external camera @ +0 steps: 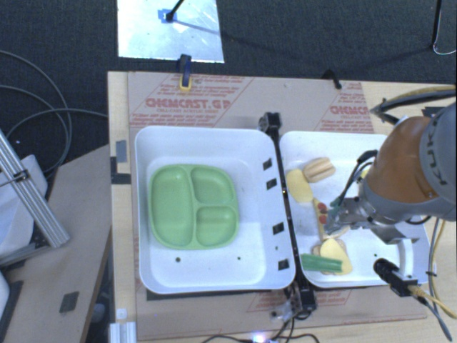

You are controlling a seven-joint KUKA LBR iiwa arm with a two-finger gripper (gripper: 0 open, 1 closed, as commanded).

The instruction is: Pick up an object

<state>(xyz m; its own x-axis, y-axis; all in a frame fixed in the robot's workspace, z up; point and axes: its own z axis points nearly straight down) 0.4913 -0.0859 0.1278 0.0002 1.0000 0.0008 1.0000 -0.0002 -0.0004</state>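
The gripper [334, 219] sits low in the right bin [360, 277], lower right of frame, finger state indiscernible. Toy foods surround it: bread roll [318, 168], yellow piece [299, 186], green piece [320, 263]. Left bin [214, 281] holds a green tray [193, 206].

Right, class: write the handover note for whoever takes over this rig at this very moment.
Gripper: low in the right bin, among the items; finger state cannot be told, and nothing visibly held.
Right bin: tan bun-like piece at the top, yellow piece below it, pale yellow piece and green piece near the bottom edge.
Left bin: green divided plate.
Done: arm is over the items.
Left: grasp and lift one object.
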